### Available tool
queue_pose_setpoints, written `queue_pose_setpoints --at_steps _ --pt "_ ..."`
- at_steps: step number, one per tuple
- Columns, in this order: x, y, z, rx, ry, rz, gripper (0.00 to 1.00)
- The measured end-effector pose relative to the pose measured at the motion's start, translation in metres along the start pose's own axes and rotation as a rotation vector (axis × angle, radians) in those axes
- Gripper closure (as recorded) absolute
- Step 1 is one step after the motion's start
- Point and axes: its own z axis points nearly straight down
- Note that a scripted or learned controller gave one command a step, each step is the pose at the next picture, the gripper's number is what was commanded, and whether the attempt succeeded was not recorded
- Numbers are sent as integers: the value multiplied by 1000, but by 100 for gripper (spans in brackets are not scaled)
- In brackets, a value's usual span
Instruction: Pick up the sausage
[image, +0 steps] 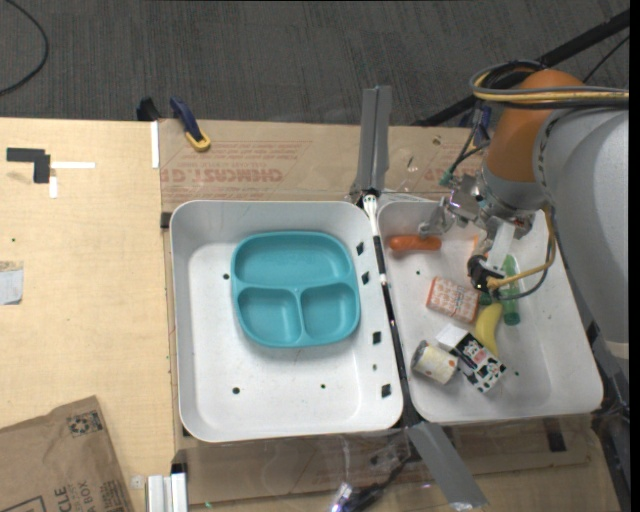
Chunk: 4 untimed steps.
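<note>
The sausage (412, 242), a short orange-red link, lies flat near the back left corner of the right bin (560, 385). My gripper (441, 218) hangs just above and to the right of the sausage's right end, reaching in from the grey arm with the orange band. Nothing can be seen held in it.
In the right bin lie a pink patterned packet (452, 297), a banana (487, 326), a green item (512, 300), a black-and-white box (479, 363) and a pale can on its side (433, 362). A teal divided plate (295, 288) sits in the left bin (200, 330).
</note>
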Motion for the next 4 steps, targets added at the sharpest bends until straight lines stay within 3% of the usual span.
queue_pose_setpoints --at_steps 1,2,3,4 --pt "2 -2 0 0 -2 28 0" --pt "-31 -14 -1 -1 -2 36 0" --pt "-1 -4 7 11 -7 20 0" --pt "-2 -4 -2 12 -8 19 100"
